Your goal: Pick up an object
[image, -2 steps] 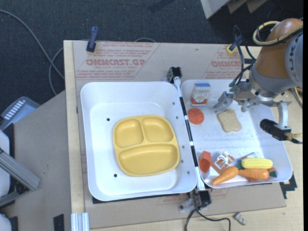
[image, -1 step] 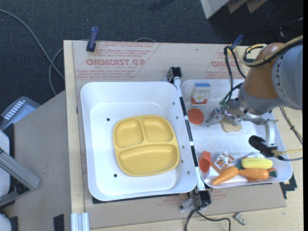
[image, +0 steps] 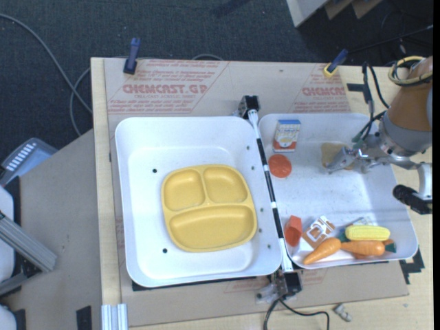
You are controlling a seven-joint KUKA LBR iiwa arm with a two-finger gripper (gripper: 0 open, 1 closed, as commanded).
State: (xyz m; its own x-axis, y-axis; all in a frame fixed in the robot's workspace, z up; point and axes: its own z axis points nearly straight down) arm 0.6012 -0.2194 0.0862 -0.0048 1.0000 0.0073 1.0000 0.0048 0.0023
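In the left bin on the worktop lies a yellow divided plate, flat, with three compartments, near the bin's middle. Just past the rim where the two bins meet, in the right bin, a small carton with a blue top stands near the far wall, and an orange-red round piece lies just in front of it. Nearer the front edge, an orange-red wedge sits beside a small white-and-brown item. A carrot lies along the front wall, touching a second, darker orange vegetable, with a yellow corn cob just behind them. Farther back and to the right, the gripper hangs low over the bin floor, its fingers pointing left; they look close together, but whether they are open or closed cannot be told, and nothing is seen between them. The arm rises behind it at the right.
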